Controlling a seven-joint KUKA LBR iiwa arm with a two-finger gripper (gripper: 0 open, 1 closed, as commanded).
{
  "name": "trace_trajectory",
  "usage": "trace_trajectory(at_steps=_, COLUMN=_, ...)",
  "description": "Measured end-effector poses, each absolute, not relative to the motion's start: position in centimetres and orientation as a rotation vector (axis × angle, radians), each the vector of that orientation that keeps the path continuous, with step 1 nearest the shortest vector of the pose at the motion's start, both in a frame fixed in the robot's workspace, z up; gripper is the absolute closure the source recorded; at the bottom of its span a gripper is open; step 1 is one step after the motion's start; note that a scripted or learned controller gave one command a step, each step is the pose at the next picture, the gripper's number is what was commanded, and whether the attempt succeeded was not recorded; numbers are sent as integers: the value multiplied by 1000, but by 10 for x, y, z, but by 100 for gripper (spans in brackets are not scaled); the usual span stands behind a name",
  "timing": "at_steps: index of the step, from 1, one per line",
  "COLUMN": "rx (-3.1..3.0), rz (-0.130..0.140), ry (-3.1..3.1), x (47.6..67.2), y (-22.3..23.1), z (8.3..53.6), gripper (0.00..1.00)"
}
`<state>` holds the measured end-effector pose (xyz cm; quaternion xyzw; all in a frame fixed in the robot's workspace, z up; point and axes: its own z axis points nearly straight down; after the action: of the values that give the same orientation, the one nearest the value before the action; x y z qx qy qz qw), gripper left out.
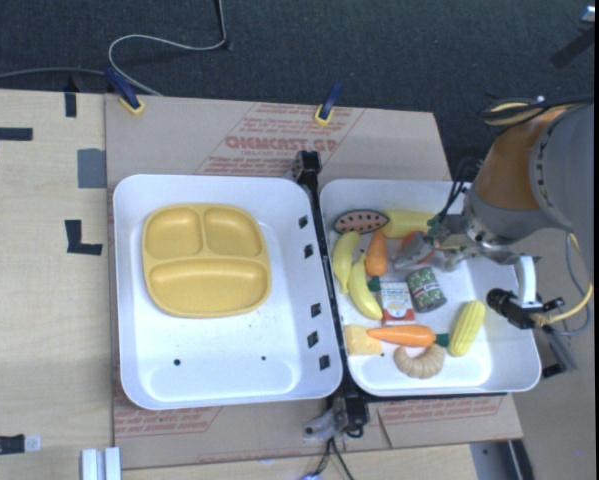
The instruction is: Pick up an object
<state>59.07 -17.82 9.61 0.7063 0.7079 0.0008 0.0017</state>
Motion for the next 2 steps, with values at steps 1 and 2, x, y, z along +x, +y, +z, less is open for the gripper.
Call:
trace_trajectory(at_steps=1, rx=2217, rz=1, ry=2220, x=595, y=-145, z=86, gripper=0)
trace_trajectory(at_steps=2, rx=2218, rz=-1, ry=2223, x=595, y=-145, z=96, gripper=100)
